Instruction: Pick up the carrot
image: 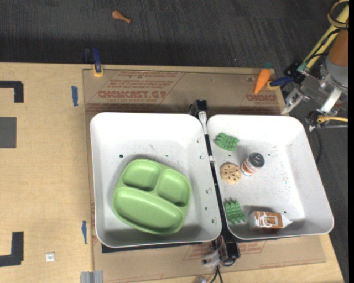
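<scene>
The carrot (262,80) is small and orange with a green top. It lies on the cardboard sheet just behind the right bin (296,166), outside it, next to a blue clamp (279,82). My gripper (295,91) hangs at the far right over the right bin's back corner, a short way right of the carrot and apart from it. The grey arm with cables rises behind it.
The right bin holds two green leafy pieces (225,141) (234,211), a cookie (230,173), a small can (253,163) and a lying carton (269,220). A green divided plate (152,194) fills the left bin (110,143). A small orange object (120,16) lies on the dark floor beyond.
</scene>
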### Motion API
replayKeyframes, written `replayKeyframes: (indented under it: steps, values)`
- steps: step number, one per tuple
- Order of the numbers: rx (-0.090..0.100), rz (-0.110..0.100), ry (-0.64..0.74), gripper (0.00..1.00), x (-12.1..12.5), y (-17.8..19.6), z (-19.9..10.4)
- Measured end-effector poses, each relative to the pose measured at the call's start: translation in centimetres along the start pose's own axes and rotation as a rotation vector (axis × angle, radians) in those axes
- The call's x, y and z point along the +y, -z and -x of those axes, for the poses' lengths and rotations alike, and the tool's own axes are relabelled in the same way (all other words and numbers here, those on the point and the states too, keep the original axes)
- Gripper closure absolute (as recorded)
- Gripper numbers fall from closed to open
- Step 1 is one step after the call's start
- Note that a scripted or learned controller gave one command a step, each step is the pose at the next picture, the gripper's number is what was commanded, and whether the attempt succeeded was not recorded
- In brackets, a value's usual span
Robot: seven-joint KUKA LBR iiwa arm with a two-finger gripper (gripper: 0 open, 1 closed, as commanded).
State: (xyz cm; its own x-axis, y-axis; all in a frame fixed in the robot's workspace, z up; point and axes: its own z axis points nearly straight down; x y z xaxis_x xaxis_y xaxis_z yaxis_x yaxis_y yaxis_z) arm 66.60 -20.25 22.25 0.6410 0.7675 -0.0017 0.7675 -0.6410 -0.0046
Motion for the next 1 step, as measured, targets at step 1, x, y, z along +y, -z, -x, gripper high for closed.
replayKeyframes:
  steps: [1]
  values:
    - [0.000, 0.000, 0.000, 0.00, 0.01, 0.00, 0.01]
